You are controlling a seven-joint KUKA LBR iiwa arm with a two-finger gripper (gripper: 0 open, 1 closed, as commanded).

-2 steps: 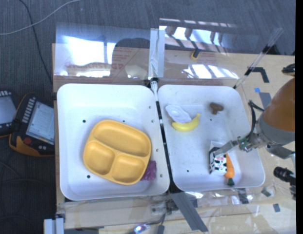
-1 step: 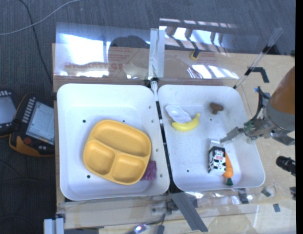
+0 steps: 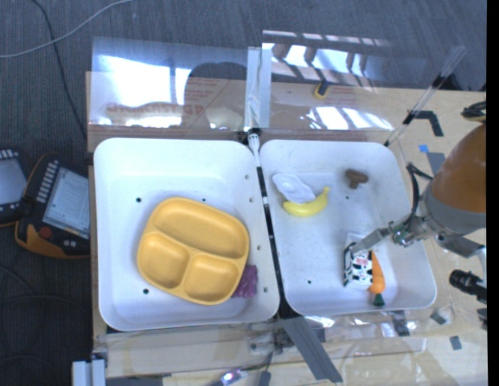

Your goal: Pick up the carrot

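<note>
You cannot tell how the pincer (image 3: 403, 235) stands; it is small and blurred at the right white bin's (image 3: 329, 296) edge. The small orange carrot (image 3: 378, 276) lies just below-left of it, beside a black-and-white carton (image 3: 358, 267).

Dark grey carpet (image 3: 153, 14) surrounds a light wooden bench (image 3: 450, 119). A thin cable (image 3: 40, 18) crosses the far-left floor. Bright light glares on the bench's clear panels (image 3: 313, 71).

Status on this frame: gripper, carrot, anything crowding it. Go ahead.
Gripper low over right bin, fingers unclear. Carrot lying free near bin's front right corner, not held. Cow-print carton tight against carrot's left side; banana well clear.
</note>
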